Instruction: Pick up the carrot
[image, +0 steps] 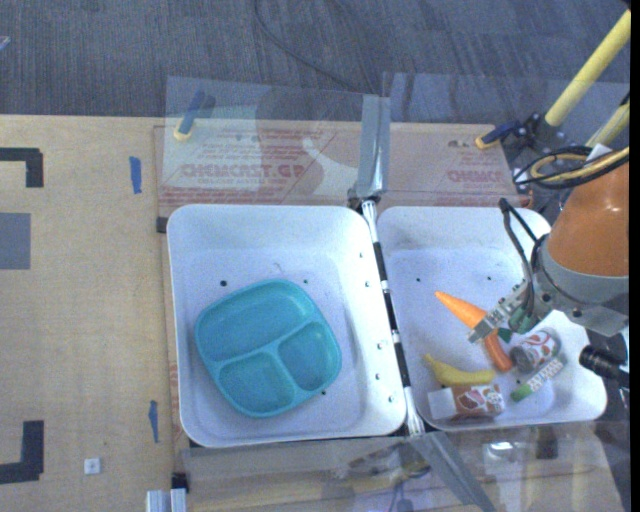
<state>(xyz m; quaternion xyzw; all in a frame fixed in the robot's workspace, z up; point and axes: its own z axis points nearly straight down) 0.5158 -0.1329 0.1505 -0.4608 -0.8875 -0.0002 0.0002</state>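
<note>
Carrot (472, 318) sits in the right bin (440, 250), just above the banana (458, 373). Gripper (505, 322) is right on it, can't tell the jaws. Crowded there, so it might snag the can (533, 349) instead.

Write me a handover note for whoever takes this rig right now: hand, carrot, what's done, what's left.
Hand: low in the right bin, right at the carrot's thick end; its grip can't be made out from this view.
Carrot: lying on the right bin's floor, tip pointing up-left, not lifted.
Nearby: banana, a small can and a packet crowd the same corner.
Left bin holds a teal tray.
Done: approach to the carrot.
Left: confirm the grasp, lift the carrot out.
</note>
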